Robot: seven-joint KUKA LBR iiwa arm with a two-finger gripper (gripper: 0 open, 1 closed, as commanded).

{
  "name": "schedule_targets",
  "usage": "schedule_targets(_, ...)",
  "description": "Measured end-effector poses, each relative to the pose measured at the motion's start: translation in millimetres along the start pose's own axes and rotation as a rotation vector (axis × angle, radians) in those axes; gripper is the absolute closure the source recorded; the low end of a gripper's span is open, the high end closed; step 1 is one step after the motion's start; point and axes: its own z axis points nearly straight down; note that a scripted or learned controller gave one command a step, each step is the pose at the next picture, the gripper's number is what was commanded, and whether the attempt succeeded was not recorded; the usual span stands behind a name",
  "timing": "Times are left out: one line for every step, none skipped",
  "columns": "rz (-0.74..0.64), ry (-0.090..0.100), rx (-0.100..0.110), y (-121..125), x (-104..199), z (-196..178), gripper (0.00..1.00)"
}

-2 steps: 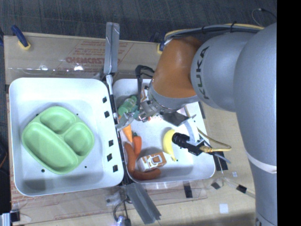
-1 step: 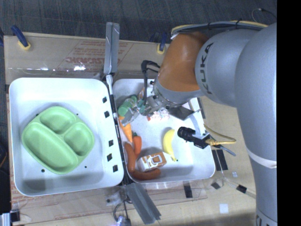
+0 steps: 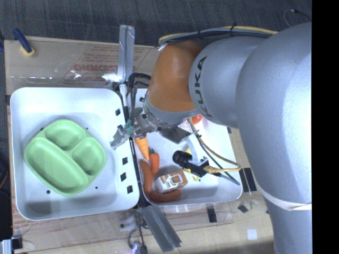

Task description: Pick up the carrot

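Two bins | carrot [image 3: 142, 144] lies at right bin [image 3: 233, 192] left wall, among other food | gripper [image 3: 128, 133] just above its top end, spread or pressed together: cannot tell | advice: descend straddling carrot's width, clear of wall, close before lifting

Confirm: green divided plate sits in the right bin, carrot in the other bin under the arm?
Not quite. The camera view shows the green divided plate in the left bin, not the right. The carrot lies in the right bin, under the arm, as you said.
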Motion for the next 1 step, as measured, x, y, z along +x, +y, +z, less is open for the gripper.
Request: schedule_targets(0.062, 0.0, 0.0, -43.1, -87.8, -0.1, 0.0)
